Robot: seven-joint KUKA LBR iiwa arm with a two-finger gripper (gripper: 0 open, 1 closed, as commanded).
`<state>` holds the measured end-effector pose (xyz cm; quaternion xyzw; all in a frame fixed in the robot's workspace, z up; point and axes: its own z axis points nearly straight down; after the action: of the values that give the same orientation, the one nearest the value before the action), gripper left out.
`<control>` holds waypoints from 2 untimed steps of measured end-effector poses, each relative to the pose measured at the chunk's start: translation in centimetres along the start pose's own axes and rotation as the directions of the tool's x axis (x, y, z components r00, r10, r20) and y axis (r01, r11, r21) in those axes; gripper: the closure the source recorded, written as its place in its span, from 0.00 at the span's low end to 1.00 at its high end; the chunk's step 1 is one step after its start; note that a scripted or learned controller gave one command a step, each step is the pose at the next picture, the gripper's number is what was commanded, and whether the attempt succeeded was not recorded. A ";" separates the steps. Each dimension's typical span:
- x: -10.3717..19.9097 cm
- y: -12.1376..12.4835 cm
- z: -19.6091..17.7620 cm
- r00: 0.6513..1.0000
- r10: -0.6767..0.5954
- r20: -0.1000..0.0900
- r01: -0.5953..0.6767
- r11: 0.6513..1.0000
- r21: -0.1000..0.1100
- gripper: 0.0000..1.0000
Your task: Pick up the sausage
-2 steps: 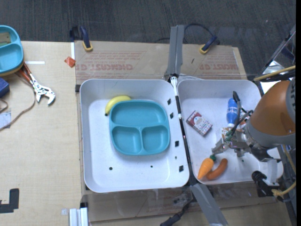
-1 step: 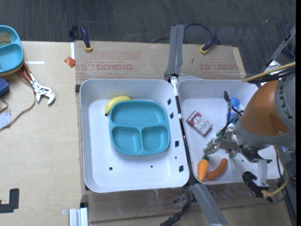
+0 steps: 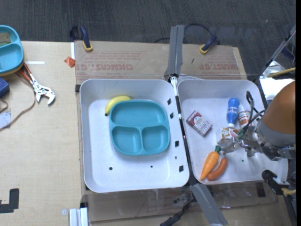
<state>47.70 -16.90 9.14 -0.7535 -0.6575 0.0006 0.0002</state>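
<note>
Banana (image 3: 117,101) mostly hidden behind teal tray (image 3: 139,127). Arm (image 3: 282,117) cut by right edge. Claw (image 3: 233,144) fingers blurred, gap unreadable. Blue dish (image 3: 9,48) cut by left edge. Small carton (image 3: 199,123) print illegible.

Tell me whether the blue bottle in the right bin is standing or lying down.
Lying down. The blue bottle rests on its side on the floor of the right bin, its length pointing toward the bin's far wall.

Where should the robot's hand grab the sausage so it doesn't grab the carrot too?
Probably around the middle of the sausage, coming straight down from above. It lies flat and slanted in the right bin, with the carrot pressed against its left side, so the fingers likely need to squeeze across its narrow width, one slipping between the two.
</note>
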 end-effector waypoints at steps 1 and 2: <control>-1.0 7.3 -0.4 0.963 0.270 0.001 -0.270 0.963 0.000 0.00; -2.4 10.4 -0.1 0.995 0.103 -0.011 -0.103 0.995 0.004 0.00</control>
<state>57.72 -20.68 9.25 -0.7865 -0.6176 -0.0024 0.0050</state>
